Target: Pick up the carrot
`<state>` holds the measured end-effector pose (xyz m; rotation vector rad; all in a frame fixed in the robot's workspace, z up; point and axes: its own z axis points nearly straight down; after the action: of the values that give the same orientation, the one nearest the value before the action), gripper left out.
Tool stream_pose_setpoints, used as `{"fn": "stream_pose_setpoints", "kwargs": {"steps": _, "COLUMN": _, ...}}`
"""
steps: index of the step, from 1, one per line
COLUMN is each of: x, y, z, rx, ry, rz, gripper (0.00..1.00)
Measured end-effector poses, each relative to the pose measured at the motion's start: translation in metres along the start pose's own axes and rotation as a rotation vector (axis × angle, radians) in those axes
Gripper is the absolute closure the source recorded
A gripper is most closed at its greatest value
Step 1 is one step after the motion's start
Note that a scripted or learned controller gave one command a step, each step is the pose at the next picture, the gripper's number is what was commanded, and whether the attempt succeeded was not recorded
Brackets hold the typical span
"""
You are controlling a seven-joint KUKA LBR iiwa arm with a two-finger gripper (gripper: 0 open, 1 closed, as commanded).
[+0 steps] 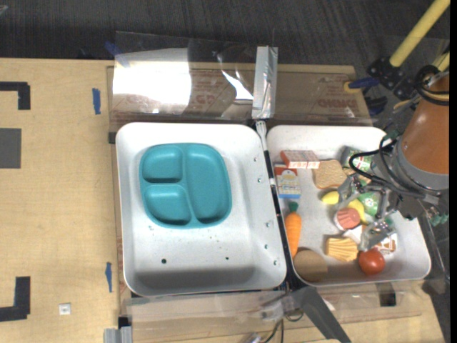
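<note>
The carrot (293,229) lies by the right bin's (418,266) left wall; the gripper (373,224) hangs right of it, jaws' state unreadable. Better approach from above, straddling its width.

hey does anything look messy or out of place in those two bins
Nothing looks spilled or broken. The toy food sits jumbled in the right bin, with the carrot against its left wall. The teal plate sits slightly askew in the left bin.

Two white bins (136,145), one teal plate (186,184), one carrot (293,232), one tomato (371,261)
</note>
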<state>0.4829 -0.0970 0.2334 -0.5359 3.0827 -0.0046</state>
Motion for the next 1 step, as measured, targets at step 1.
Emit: {"fn": "stream_pose_setpoints", "kwargs": {"steps": 1, "x": -0.003, "y": -0.0011, "z": 0.0802, "rx": -0.007, "ry": 0.013, "rz": 0.093, "gripper": 0.0}}
